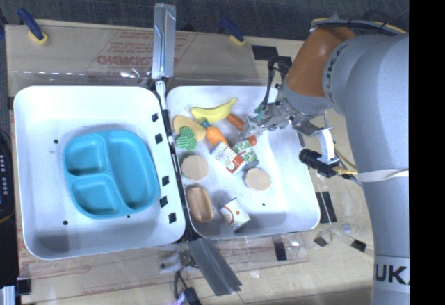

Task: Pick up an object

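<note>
Arm [361,88] reaches in from the right, orange band [314,64] above the wrist, tool [266,118] down over the upper right part of the right bin [295,189]. Can't tell from here if the tool is apart or together; the tip is small and lost in clutter. Nothing visibly clamped.

Right bin contents:
- banana [214,111] near the top, curved, yellow
- small orange-red item [236,121] just right of the banana, close to the tool tip
- carrot-like orange piece [215,136] below the banana
- green ridged item [185,139] against a pale yellow piece [184,124], left side by the divider
- red/white/green carton [236,156] mid-bin, lying tilted
- two tan round discs: one left-centre [195,167], one right-centre [258,179]
- brown bread-like loaf [199,203], lower left
- small red/white can [235,214] on its side, bottom centre, just beside the loaf

Left bin [42,220] holds a blue three-compartment tray [111,173], sitting roughly central.

Both bins side by side on the tabletop [83,46], touching along the middle seam. Blue clamps [33,26] at the back edge of the tabletop.
</note>
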`<move>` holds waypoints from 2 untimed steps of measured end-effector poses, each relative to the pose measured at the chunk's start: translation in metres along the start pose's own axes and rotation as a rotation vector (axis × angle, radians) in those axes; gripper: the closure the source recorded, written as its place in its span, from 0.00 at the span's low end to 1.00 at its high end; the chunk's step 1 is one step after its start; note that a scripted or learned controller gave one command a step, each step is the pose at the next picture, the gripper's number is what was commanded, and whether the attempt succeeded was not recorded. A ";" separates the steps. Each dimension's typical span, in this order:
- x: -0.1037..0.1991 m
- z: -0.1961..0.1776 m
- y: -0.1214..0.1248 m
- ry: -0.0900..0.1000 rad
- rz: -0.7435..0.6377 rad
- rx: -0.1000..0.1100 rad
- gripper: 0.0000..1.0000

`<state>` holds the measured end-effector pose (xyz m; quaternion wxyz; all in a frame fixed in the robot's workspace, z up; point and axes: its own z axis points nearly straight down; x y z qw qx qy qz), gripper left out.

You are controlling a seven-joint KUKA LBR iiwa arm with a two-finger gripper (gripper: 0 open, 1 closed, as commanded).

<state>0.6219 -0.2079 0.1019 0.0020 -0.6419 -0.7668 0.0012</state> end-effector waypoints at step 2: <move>0.137 -0.120 0.062 -0.002 0.150 -0.013 1.00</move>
